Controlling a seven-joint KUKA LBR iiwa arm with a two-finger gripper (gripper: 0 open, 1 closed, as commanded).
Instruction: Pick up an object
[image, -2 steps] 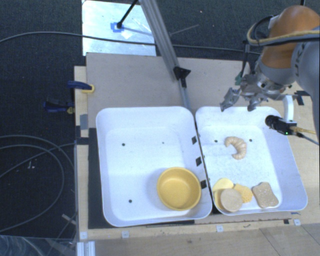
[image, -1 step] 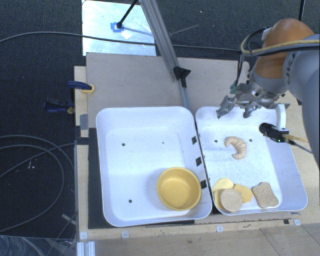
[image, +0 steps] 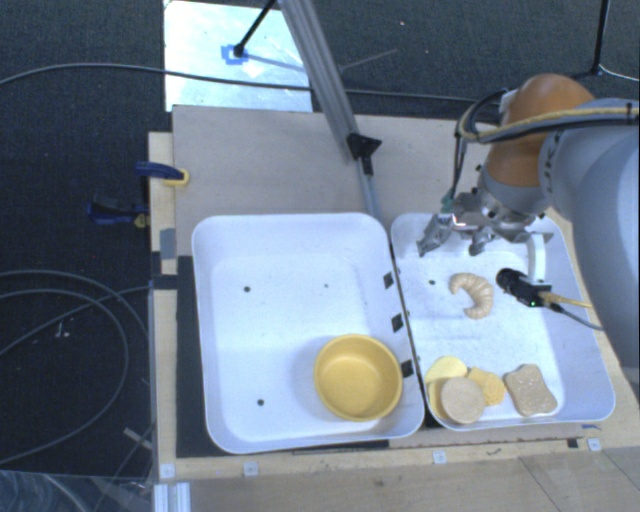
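Observation:
My gripper (image: 458, 238) hangs over the far part of the right bin (image: 592, 395), open, with nothing between its fingers. A tan croissant (image: 473, 294) lies just in front of it, a little to the right, untouched. At the near end of that bin sit a round beige biscuit (image: 462, 401), two yellow wafers (image: 447, 369), and a brown bread slice (image: 530, 390). A yellow bowl (image: 358, 376) stands upright in the near right corner of the left bin (image: 250, 270).
A slanted metal pole (image: 330, 80) crosses the bench behind the bins. A black part with a cable (image: 522, 286) hangs from the arm beside the croissant. A blue and yellow clamp (image: 150, 175) grips the bench's left edge.

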